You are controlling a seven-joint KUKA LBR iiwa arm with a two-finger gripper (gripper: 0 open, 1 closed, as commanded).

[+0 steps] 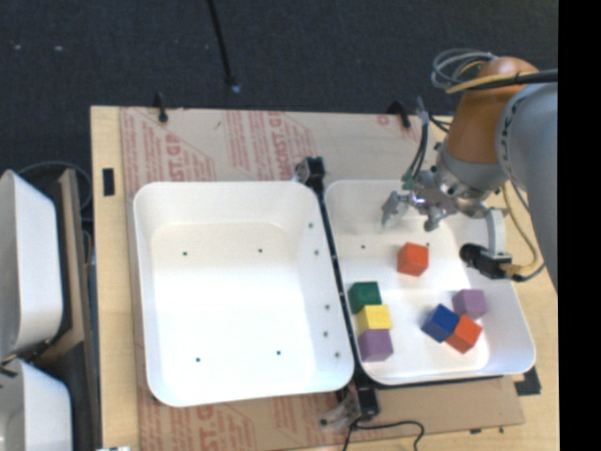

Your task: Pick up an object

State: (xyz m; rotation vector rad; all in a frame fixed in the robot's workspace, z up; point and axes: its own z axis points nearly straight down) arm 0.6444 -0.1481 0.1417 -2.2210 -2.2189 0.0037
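**Hovering over the right bin, nothing in hand yet**

Nearest the camera sat the front rim of the left bin [235, 395], and just beside it the right bin [507, 360] with all my candidates. A green cube [364, 295], a yellow cube [377, 318] and a purple cube [376, 344] stood touching in a column against the dividing wall. A blue cube [439, 322], a red-orange cube [464, 334] and a smaller purple cube [470, 302] crowded together toward the right. One orange cube [412, 258] stood alone, apart from the rest.

My gripper [413, 210] hung above the bin's far end, fingers spread apart and holding nothing, the orange cube just in front of it.

I judged that lone cube the sensible pick: free space on every side meant my fingers could straddle it without nudging a neighbour. Doing it well called for centring over it, squaring the fingers to two flat faces, and descending fully before closing.
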